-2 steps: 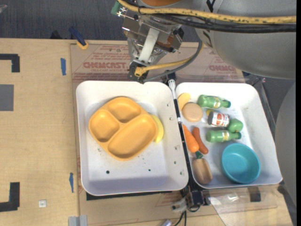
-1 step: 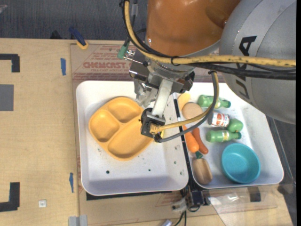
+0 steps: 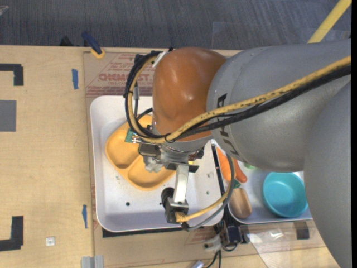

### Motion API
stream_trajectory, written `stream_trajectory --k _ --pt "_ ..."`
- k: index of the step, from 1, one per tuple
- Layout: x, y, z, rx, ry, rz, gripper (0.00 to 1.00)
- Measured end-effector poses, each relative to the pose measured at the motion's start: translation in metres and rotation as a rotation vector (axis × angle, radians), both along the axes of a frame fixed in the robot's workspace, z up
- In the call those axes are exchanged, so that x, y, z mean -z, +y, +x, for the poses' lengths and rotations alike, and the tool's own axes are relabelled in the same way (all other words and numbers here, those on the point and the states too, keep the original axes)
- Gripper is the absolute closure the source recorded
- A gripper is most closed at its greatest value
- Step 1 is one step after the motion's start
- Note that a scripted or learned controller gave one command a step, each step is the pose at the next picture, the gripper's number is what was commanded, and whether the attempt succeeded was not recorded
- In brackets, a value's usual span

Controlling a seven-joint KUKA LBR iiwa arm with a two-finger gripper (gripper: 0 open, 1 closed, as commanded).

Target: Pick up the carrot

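Arm hides much of L bin point(image 3: 102, 172). Gripper point(image 3: 158, 159) over yellow-orange lump point(image 3: 119, 147); open/closed: can't tell. Carrot point(image 3: 225, 165) partly covered, R bin point(image 3: 279, 220), by teal bowl point(image 3: 284, 194).

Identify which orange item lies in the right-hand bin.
The carrot, slim and deep orange, lying by the right-hand bin's left wall. The broad, paler yellow-orange lumps sit in the left-hand bin.

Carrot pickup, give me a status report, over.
Claw over left bin, above yellow lump. Carrot in right bin, apart from claw, partly hidden under arm. Teal bowl beside it.
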State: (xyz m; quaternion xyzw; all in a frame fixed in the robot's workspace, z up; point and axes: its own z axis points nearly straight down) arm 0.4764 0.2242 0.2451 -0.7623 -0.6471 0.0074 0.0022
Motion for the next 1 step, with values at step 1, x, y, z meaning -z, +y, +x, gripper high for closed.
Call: stream_trajectory --k 1 --pt "-0.0154 0.0015 0.0029 0.002 -0.012 0.007 1.0"
